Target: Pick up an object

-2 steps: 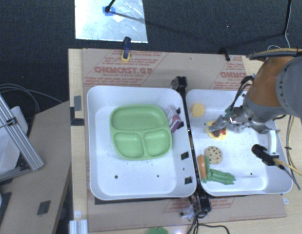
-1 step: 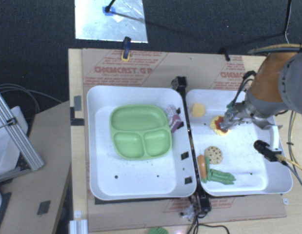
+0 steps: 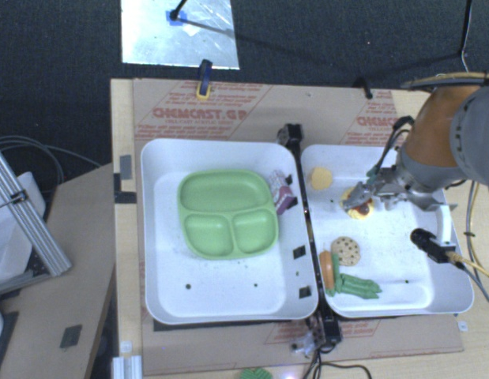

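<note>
The gripper (image 3: 361, 198) is pressed low over a small yellow-and-red toy (image 3: 358, 206) in the right bin (image 3: 449, 290) — open or closed cannot be told. The toy could be knocked away — a slip off its rounded top.

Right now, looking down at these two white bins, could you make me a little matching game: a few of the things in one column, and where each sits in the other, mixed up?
Things:
1. green plate
2. cookie
3. yellow ball
4. robot's hand

Places:
A. right bin, far corner near the divider
B. left bin, in the middle
C. right bin, over a small yellow and red item
D. right bin, just above the green toy at the near edge

Pairs: 1-B, 2-D, 3-A, 4-C
</note>
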Motion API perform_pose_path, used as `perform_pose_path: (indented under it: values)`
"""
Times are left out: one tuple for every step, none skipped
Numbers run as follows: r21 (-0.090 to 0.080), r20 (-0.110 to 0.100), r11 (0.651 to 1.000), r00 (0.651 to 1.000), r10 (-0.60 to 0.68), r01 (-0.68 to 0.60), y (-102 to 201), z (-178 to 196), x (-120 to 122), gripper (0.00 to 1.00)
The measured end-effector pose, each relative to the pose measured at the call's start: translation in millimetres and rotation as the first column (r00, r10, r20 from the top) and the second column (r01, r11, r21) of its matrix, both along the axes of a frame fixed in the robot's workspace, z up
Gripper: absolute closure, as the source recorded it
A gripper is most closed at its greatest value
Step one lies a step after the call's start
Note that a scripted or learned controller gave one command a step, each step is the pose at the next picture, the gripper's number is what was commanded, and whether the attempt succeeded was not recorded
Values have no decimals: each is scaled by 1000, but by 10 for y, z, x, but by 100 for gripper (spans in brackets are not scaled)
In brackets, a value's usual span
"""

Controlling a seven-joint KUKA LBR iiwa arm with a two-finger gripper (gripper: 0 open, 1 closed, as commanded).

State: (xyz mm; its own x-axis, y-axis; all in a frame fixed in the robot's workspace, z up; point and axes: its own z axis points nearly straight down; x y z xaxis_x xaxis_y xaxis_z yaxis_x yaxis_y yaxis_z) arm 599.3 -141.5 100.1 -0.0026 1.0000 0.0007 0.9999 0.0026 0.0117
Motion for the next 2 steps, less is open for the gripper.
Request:
perform_pose_path:
  values:
    - [-2, -6, 1000, 1000, 3, -3, 6, -151, 457, 0]
    - [-3, -7, 1000, 1000, -3, 3, -459, -145, 453, 0]
